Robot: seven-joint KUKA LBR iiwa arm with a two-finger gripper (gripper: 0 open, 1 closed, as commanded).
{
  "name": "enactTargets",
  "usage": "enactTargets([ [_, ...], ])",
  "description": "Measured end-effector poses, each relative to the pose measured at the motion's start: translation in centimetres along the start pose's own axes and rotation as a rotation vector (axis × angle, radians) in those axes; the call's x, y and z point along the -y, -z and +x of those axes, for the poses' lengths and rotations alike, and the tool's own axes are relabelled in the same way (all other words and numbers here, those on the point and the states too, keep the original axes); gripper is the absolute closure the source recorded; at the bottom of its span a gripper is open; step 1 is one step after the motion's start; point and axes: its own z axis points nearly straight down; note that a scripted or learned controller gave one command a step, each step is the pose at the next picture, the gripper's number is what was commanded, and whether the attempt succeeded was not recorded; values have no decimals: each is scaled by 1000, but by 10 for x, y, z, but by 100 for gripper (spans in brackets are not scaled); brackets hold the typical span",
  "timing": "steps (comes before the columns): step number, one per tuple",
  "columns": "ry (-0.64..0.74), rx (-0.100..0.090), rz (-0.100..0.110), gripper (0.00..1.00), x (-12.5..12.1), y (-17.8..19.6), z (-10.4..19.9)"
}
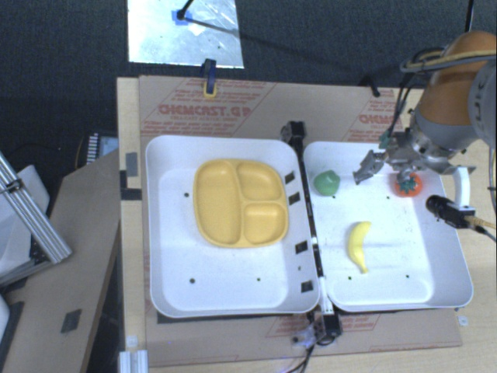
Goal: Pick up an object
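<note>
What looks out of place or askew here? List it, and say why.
Nothing stands out. The yellow divided plate lies flat in the left bin. The green ball, banana and orange object lie apart in the right bin, unspilled. The gripper hovers near the ball.

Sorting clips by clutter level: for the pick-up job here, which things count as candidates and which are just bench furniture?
Belongs to the job:
- green ball, right bin
- banana, right bin
- orange object, right bin, partly hidden by the arm
- end effector, above the right bin

Just lying about:
- yellow divided plate, in the left bin
- cardboard sheet underneath
</note>
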Motion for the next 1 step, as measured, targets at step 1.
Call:
enactTargets([
  [1,2,1,-11,0,-3,6,0],
])
